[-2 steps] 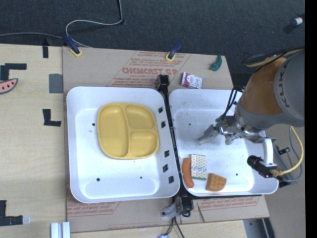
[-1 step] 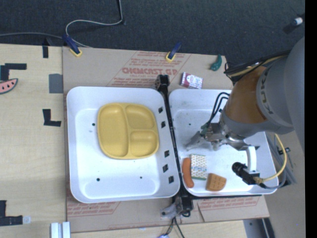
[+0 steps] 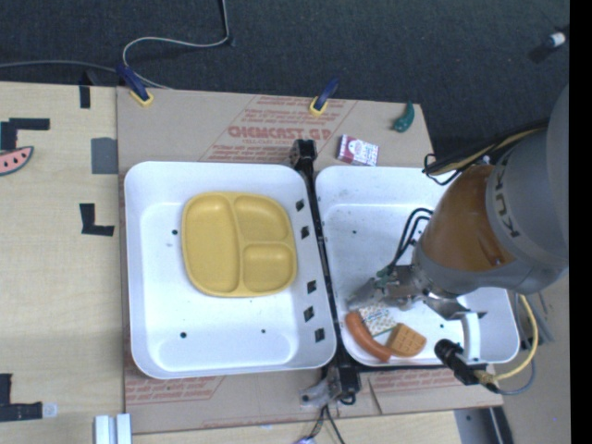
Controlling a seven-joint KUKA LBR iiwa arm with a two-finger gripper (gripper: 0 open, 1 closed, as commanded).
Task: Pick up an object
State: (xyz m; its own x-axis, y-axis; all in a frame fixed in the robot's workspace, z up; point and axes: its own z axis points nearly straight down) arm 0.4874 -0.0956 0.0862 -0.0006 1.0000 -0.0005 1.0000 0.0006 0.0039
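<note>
Two-finger metal gripper (image 3: 381, 289) low in right white shallow bin (image 3: 370, 202), above small white packet (image 3: 376, 318) beside orange sausage-shaped toy (image 3: 366, 339), probably for grasp; opening impossible to tell.

The cardboard sheet (image 3: 268, 128) under the bins bears red print, "CHEMCAST GP"; the arm (image 3: 518, 211) shows "KU".

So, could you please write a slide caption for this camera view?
KUKA arm's gripper low in the right bin above a toy hot dog; yellow divided plate in the left bin.
</note>
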